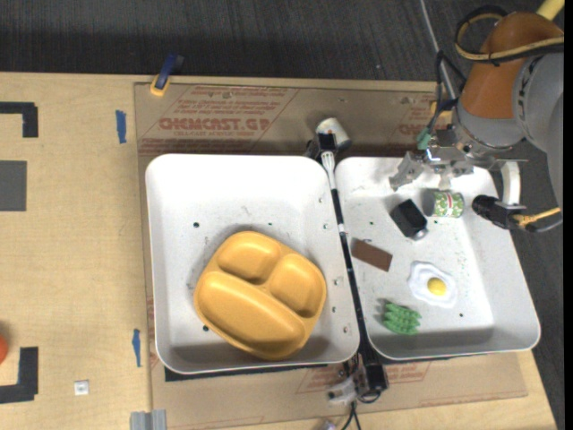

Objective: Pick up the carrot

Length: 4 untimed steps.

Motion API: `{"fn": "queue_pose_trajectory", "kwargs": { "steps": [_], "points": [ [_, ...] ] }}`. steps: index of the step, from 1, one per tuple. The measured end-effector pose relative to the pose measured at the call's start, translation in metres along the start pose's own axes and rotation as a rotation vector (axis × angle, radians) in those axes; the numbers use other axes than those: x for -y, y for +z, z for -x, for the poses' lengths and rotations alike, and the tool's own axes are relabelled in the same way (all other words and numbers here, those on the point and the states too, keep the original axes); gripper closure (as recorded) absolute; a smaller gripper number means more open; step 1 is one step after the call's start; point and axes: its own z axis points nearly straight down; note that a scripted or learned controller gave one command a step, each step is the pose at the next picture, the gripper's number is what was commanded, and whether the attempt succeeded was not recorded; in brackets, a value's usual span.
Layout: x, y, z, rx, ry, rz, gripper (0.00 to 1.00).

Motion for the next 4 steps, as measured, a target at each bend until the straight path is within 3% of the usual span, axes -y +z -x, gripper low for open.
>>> {"fn": "queue_pose_trajectory", "kwargs": {
  "steps": [1,2,3,4],
  "points": [
    [0.057,0.034,-0.012,-0.001,0.271,-0.003,0.00],
    [0.056,0.024,-0.012,-0.001,0.270,-0.002,1.00],
    [0.093,-0.037,-0.079,-0.001,0.419,-0.002,1.00],
    [0.154,-0.038,-0.108,0.000,0.438,-0.002,1.00]
  ]
}}
